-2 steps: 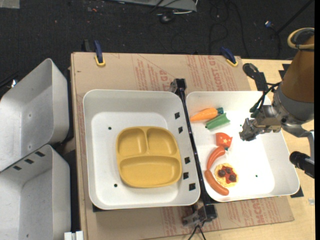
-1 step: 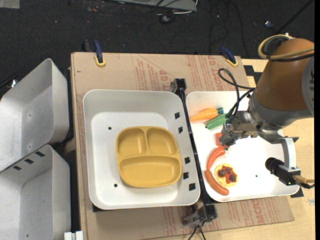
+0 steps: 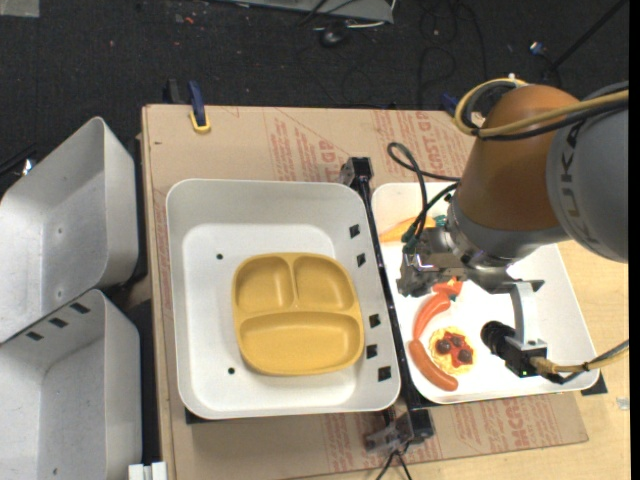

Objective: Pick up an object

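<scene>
toy food lies in the right white bin: a red chili, a sausage, a small pizza. the gripper hangs low just above the chili, seemingly positioned to grab it; its grip state cannot be told. a yellow divided plate sits in the left bin.

Single fixed camera above the bench, looking down at a slant. It frames both white bins: left bin, right bin. The arm enters from frame right. Dark floor with cables fills the top edge.
</scene>
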Robot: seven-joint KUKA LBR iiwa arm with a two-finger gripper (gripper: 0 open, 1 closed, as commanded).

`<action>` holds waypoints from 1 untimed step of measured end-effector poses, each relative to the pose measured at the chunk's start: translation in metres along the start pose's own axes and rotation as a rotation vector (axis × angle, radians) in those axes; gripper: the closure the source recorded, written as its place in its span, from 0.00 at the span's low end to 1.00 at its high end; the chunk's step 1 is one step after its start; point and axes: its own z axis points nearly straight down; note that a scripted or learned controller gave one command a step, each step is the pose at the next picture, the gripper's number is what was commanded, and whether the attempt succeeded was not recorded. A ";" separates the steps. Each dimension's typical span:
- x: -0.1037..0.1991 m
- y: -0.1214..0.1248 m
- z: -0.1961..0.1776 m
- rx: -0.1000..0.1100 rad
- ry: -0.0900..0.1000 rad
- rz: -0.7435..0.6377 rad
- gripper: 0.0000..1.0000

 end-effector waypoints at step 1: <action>0.050 0.010 0.011 -0.003 -0.001 0.000 1.00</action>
